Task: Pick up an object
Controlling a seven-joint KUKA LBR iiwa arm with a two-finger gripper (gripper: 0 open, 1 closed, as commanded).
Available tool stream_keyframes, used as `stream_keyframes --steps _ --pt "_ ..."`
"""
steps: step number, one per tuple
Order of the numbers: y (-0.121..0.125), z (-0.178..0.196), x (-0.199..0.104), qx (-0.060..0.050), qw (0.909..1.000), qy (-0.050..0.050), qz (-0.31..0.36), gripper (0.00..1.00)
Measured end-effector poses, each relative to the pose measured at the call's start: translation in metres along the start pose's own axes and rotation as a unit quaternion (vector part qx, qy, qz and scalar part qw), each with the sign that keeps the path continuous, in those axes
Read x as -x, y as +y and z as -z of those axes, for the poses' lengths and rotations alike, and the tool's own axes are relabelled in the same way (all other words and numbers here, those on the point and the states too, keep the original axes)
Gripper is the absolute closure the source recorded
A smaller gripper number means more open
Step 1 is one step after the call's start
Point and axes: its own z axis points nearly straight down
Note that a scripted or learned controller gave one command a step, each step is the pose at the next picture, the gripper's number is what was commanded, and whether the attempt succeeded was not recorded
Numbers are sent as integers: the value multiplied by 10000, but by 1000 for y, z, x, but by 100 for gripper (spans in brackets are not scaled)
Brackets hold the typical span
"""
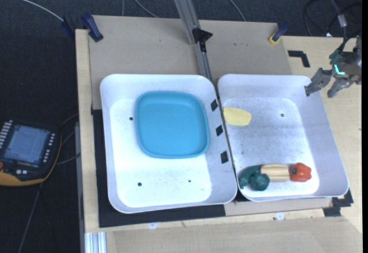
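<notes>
My gripper hangs at the right edge of the view, over the far right rim of the right bin. Its two fingers are spread apart with nothing between them. In that bin a yellow piece lies near the left wall. Along the bin's front wall lie a dark green object, a tan cylinder and a red object, touching in a row. The left bin holds a turquoise square plate.
A grey metal post slants down from the top to the gap between the bins. A handheld pendant lies off the bench at the left. Blue and yellow clamps sit at the board's far corners.
</notes>
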Motion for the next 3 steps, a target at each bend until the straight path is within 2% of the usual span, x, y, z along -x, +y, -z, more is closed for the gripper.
stream_keyframes --steps 1,2,3 --pt "0 0 0 -1 10000 0 0 0" --pt "7 -60 0 -25 10000 7 2 0" --pt "6 -102 -3 -21 10000 6 2 0"
